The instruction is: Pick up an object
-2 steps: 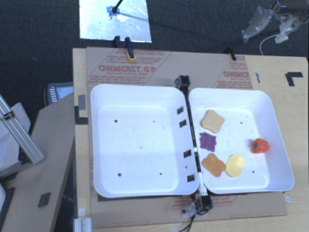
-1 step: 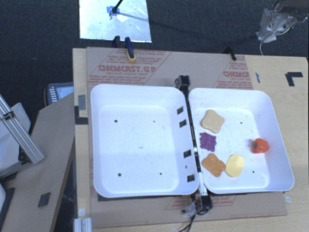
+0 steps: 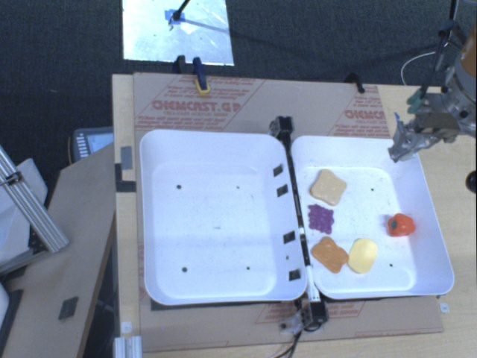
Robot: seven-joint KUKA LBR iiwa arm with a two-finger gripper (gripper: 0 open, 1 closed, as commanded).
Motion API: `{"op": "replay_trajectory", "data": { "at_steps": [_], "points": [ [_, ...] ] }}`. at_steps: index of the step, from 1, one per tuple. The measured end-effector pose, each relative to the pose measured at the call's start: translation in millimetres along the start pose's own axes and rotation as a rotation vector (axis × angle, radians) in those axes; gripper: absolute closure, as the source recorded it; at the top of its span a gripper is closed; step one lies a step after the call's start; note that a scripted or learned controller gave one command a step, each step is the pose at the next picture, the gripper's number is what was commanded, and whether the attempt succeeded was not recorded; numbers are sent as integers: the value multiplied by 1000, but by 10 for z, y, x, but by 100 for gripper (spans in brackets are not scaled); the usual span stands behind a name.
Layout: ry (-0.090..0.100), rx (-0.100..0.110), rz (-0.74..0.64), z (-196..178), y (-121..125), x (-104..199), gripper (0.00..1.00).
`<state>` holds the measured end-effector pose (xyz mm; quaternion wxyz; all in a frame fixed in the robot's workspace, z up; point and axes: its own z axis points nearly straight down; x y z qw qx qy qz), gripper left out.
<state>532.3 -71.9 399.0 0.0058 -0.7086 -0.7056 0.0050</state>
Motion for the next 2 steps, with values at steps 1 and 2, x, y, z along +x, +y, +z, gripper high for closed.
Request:
{"op": "replay_trajectory", "data": {
  "at_steps": [1,2],
  "points": [
    [1,-2,-2,1220,-472,-53,100],
    [1,-26,-16,385,-440,627,100]
  ]
}}
